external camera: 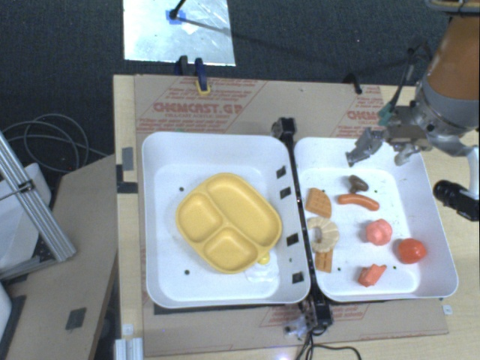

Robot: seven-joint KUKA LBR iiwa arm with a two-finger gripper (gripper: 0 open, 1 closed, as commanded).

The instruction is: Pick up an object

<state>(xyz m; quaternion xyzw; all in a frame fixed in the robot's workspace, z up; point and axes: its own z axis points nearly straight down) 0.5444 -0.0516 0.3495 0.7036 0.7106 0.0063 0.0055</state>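
Note:
My gripper (384, 152) hangs over the far edge of the right bin (435, 223), open, with nothing between its fingers. Below it in that bin lie a small brown piece (358, 182) and an orange sausage (358, 199). Further forward are a waffle-like orange square (318, 202), a pale ring-shaped piece (325, 233), a small orange block (323, 259), a pink lump (378, 232), a red tomato (410, 250) and a red-orange piece (371, 275). All lie apart from the gripper.
The left bin (161, 163) holds a yellow divided plate (227, 221) with a small yellow bit (263, 258) at its front edge. A black divider (294, 201) runs between the bins. A silver sheet (178, 21) lies on the floor beyond the bench.

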